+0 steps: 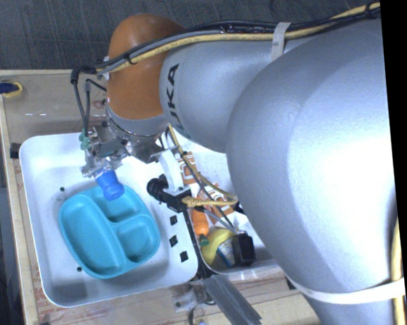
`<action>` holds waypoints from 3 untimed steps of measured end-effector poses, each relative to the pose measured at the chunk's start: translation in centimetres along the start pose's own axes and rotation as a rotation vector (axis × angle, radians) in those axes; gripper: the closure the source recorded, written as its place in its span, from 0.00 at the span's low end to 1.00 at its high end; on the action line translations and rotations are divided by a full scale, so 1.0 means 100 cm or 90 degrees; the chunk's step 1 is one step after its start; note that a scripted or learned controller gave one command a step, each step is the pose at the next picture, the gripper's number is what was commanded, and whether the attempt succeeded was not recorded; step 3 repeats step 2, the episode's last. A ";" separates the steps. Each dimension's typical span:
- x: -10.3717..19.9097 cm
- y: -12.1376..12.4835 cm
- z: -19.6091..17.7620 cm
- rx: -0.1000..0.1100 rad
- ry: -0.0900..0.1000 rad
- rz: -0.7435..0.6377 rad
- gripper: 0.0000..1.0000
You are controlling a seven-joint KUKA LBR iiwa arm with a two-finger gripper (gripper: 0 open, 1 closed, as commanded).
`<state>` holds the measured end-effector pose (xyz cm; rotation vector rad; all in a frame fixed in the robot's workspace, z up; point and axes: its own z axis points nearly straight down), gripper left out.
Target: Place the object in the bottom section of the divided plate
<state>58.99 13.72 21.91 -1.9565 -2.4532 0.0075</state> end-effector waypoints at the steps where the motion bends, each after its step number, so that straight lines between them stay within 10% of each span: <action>1: 0.031 -0.022 0.056 0.000 0.000 -0.095 1.00; 2: -0.046 -0.091 -0.024 -0.002 0.000 -0.007 1.00; 3: -0.046 -0.091 -0.024 -0.002 0.000 -0.007 1.00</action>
